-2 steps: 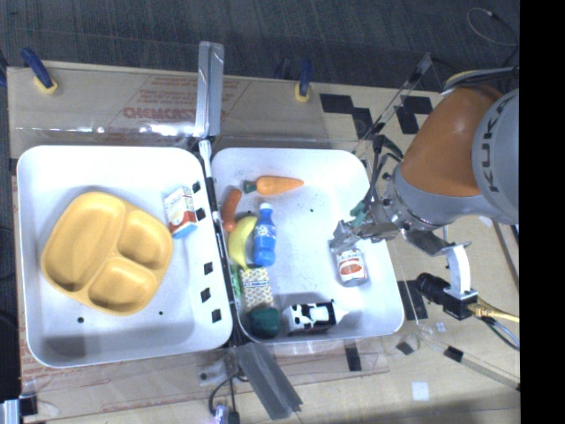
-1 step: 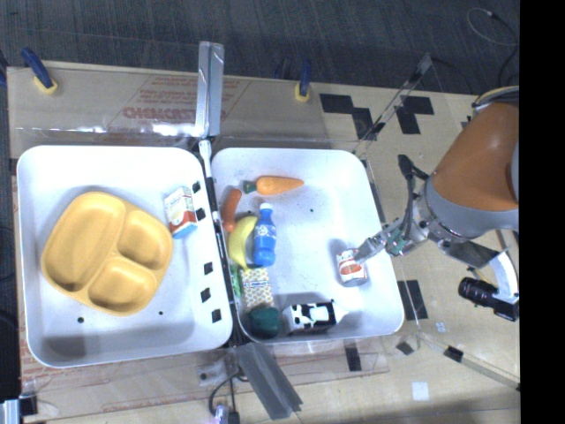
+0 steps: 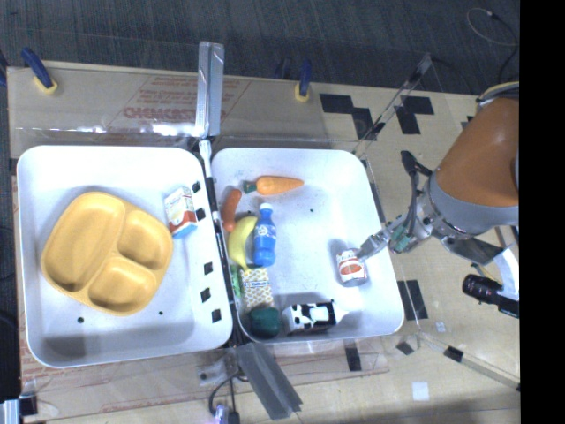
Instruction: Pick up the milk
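Milk carton (image 3: 311, 315): cow-patterned, lying on its side at front edge of right bin (image 3: 375, 193), beside a dark green item (image 3: 264, 321).
Gripper (image 3: 371, 246): over right bin's right edge, next to small red-labelled can (image 3: 351, 268); finger state cannot tell.
Right bin, left edge: carrot (image 3: 278, 185), blue bottle (image 3: 264, 235), banana (image 3: 242, 239).
Left bin (image 3: 53, 162): yellow divided tray (image 3: 106, 250), small carton (image 3: 181, 210) by right edge.

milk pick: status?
Done: nothing lifted. The black-and-white cow-patterned milk carton lies on the right white bin's floor, near its front edge. In hand: the pincer sits by the small red-labelled can, apart from the milk carton. Left: reach the carton, grip, lift.
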